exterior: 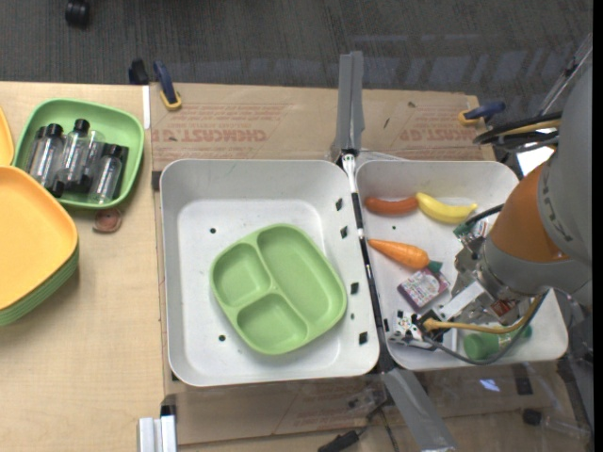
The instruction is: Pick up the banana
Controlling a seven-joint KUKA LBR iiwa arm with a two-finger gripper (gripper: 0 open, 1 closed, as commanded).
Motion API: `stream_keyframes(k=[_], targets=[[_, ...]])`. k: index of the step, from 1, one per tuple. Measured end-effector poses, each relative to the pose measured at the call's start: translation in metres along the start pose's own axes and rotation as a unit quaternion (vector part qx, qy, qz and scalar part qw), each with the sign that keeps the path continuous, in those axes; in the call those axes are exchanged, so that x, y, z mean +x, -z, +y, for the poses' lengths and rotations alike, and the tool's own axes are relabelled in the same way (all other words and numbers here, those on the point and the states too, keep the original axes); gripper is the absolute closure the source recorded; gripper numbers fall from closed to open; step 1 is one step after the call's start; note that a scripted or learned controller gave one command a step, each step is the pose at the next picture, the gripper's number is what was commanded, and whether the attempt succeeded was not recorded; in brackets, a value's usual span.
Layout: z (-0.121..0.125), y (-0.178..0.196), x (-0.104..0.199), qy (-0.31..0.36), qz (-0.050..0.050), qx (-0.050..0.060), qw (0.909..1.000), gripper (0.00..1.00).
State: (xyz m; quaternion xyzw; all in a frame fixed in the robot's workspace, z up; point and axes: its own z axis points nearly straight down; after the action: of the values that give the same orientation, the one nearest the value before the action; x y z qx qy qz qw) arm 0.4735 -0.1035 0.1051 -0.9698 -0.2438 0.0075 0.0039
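Gripper [426, 326] low at the front of the right bin [556, 342], its state indeterminable amid cabling; nothing seen held. Banana [443, 207] lies untouched at the bin's rear, beside a sausage [390, 204], carrot [398, 251] between. Approach stage; next move demands travel rearward over the banana.

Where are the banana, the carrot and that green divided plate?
banana [443, 207], camera view, middle of its yellow body, right bin.
carrot [399, 251], camera view, middle of its orange length, right bin.
green divided plate [320, 295], camera view, rim of its largest compartment, left bin.
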Motion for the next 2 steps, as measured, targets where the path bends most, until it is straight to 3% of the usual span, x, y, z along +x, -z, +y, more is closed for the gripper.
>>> stream_keyframes(k=[2], targets=[[0.0007,0.0152,-0.0022,0.0,-0.004,0.003,1.0,1.0]])
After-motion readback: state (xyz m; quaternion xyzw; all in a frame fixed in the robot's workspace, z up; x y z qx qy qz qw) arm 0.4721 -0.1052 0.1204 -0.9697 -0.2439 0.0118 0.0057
